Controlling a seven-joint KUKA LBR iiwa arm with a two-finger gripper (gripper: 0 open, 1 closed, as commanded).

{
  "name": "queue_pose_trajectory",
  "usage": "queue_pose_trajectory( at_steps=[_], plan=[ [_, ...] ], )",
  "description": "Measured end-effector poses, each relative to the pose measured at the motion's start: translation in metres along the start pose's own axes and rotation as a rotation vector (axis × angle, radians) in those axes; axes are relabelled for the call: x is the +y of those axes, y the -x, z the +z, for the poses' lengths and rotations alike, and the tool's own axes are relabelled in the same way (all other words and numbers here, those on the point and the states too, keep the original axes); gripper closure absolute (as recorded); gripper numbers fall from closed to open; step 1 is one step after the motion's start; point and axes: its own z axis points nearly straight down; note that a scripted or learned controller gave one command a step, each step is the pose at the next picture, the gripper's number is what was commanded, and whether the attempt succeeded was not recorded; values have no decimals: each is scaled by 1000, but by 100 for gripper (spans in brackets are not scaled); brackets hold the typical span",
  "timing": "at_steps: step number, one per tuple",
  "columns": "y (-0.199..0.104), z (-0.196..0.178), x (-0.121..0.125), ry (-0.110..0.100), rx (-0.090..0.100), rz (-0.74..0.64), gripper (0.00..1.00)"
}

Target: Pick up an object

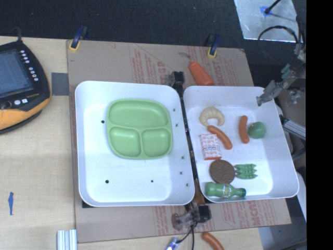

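Left bin (88, 139): divided plate (139, 128) inside. Right bin (278, 155): croissant (212, 115) at back, two sausages (219, 135) mid, cookie (222, 171) and bottle (223, 191) in front.

— You see the two white bins (83, 139)? Smooth plastic, slightly glossy; the green tray (139, 128) matt plastic.
— And under them you've got brown cardboard (135, 61), printed, on pale wood-grain bench (31, 171).
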Motion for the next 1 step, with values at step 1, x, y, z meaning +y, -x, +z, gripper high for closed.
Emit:
queue_pose_trajectory(
  at_steps=[1],
  plan=[
    [-79,113,7,-3,1,-2,0]
  ],
)
